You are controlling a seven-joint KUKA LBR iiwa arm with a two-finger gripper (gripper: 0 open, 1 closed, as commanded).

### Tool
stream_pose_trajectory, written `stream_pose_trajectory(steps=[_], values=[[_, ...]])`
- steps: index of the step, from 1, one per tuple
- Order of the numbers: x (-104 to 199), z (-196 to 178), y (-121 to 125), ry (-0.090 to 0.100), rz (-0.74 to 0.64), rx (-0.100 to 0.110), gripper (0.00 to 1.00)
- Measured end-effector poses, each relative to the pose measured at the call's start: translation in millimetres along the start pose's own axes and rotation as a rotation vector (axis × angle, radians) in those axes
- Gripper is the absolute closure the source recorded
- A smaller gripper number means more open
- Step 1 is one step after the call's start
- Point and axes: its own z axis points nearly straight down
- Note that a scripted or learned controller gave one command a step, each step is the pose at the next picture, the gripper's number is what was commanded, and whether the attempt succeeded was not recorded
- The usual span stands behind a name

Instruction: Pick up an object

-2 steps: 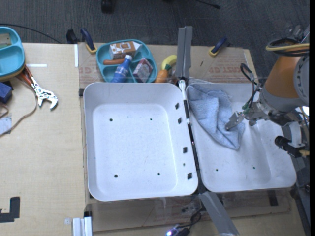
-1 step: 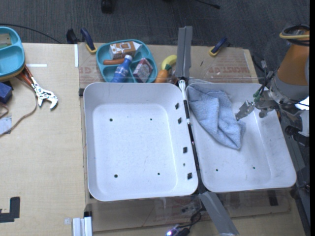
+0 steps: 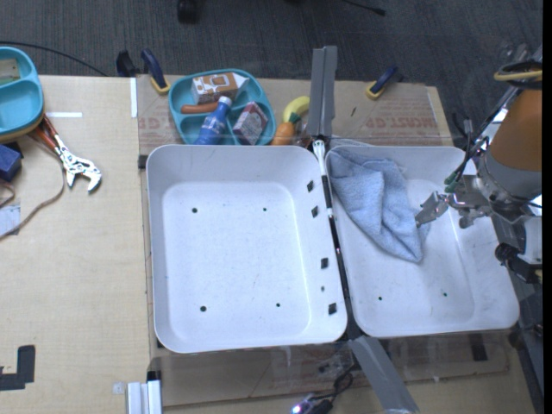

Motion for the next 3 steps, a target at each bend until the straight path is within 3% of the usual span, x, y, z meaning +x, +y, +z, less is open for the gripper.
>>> stream_pose_trajectory(steps=[1,2,3], values=[[49.8,44.6,38.6,-0.001,-0.07,-0.003,0.0],[2.1,37.5,47.7,-0.001,0.024,-0.002,0.0],[-6.0,44.4,6.9,0.0,-0.06,-0.002,0.0]])
